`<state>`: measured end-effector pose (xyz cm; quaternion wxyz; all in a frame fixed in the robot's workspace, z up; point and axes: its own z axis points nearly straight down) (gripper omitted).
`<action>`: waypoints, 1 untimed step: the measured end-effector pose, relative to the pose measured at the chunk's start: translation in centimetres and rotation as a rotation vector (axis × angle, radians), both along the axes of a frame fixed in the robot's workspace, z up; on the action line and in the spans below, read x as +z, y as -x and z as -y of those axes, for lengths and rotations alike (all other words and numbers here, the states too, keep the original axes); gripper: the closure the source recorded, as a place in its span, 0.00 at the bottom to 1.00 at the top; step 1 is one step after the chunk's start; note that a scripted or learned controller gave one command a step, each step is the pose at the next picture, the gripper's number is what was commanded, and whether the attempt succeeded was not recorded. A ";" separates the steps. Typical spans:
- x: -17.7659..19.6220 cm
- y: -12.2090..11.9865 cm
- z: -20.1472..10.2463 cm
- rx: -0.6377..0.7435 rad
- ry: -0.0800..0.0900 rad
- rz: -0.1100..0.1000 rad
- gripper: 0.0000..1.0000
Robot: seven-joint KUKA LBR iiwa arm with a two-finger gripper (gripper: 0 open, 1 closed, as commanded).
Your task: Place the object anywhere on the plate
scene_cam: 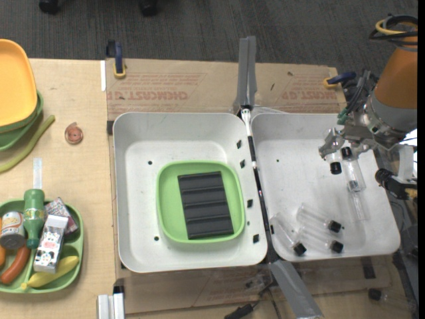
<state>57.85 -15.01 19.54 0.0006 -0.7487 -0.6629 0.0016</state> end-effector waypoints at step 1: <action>0.0 0.0 0.0 0.000 0.000 0.001 0.00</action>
